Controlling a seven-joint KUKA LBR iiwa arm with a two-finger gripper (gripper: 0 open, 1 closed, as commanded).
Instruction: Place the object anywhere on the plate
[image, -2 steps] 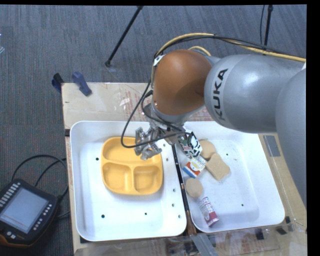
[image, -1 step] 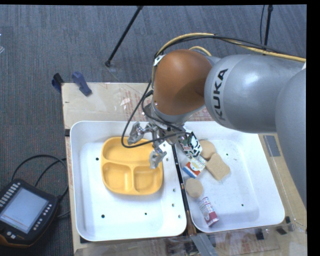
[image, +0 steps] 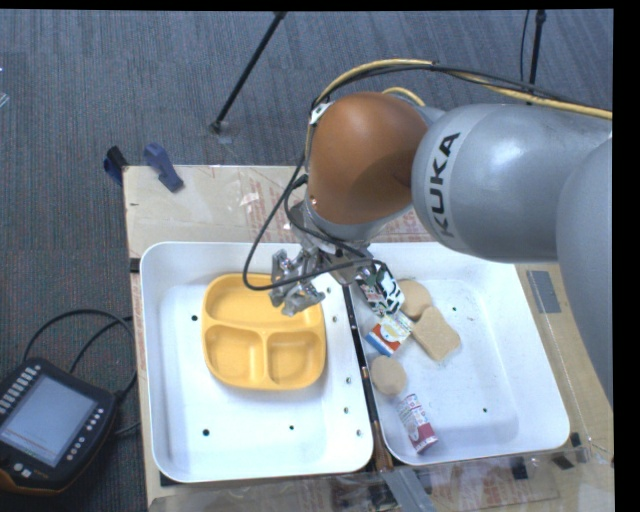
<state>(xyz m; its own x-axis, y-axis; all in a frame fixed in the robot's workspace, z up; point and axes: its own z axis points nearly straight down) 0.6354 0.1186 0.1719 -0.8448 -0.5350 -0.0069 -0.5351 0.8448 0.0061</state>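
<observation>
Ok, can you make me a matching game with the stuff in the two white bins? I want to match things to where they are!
Things:
1. yellow plate
2. gripper
3. red tube
4. round cookie

Places:
A. right bin, nearest its front edge
B. over the plate's upper right corner
C. lying in the left bin
D. right bin, just above the red tube

Pairs: 1-C, 2-B, 3-A, 4-D

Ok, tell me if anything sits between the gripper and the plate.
Nothing visible does. The gripper hangs directly over the yellow plate's upper right compartment, and the plate's three compartments look bare.
</observation>
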